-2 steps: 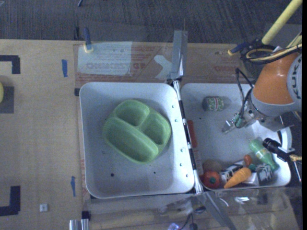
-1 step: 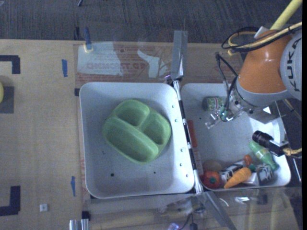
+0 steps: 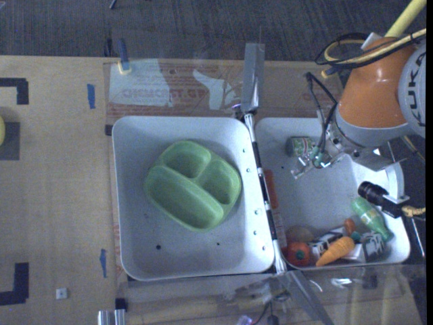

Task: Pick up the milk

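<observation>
**Above the right bin, with the milk not yet in my pincer**

On the left stands the shallow white plastic bin [image 3: 135, 242], and in it lies a green plastic plate with three compartments [image 3: 193, 183], a little tilted toward the far corner. Nothing of my task is in there.

Between the two bins runs a grey metal divider [image 3: 253, 80], and just beside it, along the left wall of the right white bin [image 3: 304, 202], I see a thin orange stick-like thing [image 3: 270, 188]; what it is I cannot tell.

My two-finger pincer [image 3: 312, 160] hangs over the far part of the right bin, under my grey and orange wrist. Whether it is apart or together I cannot tell; the metal parts there are too small and bright. Touching it or just beside it, on its left, is a small green and white carton-like object [image 3: 298, 145].

The milk, I judge, is the small white and black carton [image 3: 333, 238] at the near wall, pressed between a red toy tomato [image 3: 298, 252], an orange toy carrot [image 3: 336, 250] and a green plastic bottle [image 3: 371, 217].

The danger is there: the carton is crowded, so I may clamp the carrot or push the milk against the wall. I may also take the green carton by mistake, because it is nearer.
</observation>
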`<state>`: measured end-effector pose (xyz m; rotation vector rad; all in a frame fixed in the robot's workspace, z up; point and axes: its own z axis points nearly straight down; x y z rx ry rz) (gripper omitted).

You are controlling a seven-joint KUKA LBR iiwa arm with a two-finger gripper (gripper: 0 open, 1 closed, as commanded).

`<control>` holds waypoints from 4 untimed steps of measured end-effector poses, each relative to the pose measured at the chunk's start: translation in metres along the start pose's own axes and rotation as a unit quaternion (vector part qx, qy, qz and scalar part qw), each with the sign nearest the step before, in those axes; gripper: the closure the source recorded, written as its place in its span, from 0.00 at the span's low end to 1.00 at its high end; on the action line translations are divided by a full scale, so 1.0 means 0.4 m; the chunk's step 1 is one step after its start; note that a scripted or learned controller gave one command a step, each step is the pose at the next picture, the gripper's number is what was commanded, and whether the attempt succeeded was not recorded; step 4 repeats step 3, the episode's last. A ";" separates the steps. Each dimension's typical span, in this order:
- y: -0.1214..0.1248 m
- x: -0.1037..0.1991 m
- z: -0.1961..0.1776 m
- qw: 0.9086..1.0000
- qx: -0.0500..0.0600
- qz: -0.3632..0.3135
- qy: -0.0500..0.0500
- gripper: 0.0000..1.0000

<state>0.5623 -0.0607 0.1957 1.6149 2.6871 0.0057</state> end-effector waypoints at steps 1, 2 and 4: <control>-0.054 0.160 0.028 0.999 0.004 0.044 0.002 1.00; -0.108 0.237 -0.069 1.000 0.003 0.028 0.002 1.00; -0.038 0.346 -0.041 1.000 0.004 -0.013 0.003 1.00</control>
